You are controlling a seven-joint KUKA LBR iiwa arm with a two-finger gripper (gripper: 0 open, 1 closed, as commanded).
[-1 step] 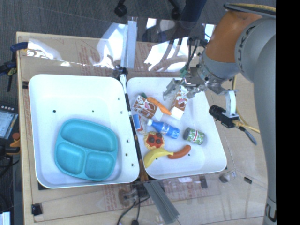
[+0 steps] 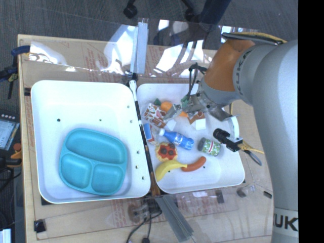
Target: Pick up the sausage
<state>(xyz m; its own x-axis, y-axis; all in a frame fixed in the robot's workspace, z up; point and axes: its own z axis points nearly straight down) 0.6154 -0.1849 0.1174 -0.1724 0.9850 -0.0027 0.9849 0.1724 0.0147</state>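
Not started: your sausage point(image 2: 194, 164) lies untouched at lower centre-right of the right bin point(image 2: 234, 178), beside the banana point(image 2: 167, 168). Gripper point(image 2: 194, 105) hovers above it in the frame; grip state: can't tell.

White letters "UK", cut off at the frame edge, on the grey arm base point(image 2: 283, 221) at lower right. Printing on the small packet point(image 2: 153, 113) and the green can point(image 2: 209, 146) in the right bin point(image 2: 230, 178), too small to read. Faint red marks on the clear sheet point(image 2: 76, 65) along the bench point(image 2: 86, 211), illegible. Dark device point(image 2: 7, 130) at the left edge, screen blurred, nothing readable.
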